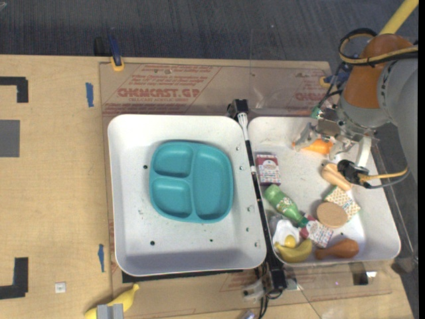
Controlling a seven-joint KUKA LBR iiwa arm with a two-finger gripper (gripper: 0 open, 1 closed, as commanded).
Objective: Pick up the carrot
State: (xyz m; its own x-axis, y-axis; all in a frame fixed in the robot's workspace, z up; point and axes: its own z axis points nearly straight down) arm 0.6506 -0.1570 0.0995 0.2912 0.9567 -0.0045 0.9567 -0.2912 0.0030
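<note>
Gripper (317, 138) lowered into right bin (385, 228), upper area. Orange carrot (317, 146) seen between fingers, gripped. Teal plate (192, 181) set in left bin (126, 198).

Arm enters from the right. Gripper (317, 140) is down in the right bin (385, 234), near its far edge. Orange carrot (318, 146) lies right at the fingertips; a grip on it isn't clear. Hot dog (336, 176) sits nearer, by the right wall. Small red carton (267, 168) near the left wall, green bottle (285, 205) below it, banana (295, 250) at the near edge. Left bin (126, 198) holds a teal divided plate (192, 181), roughly centred.
</note>
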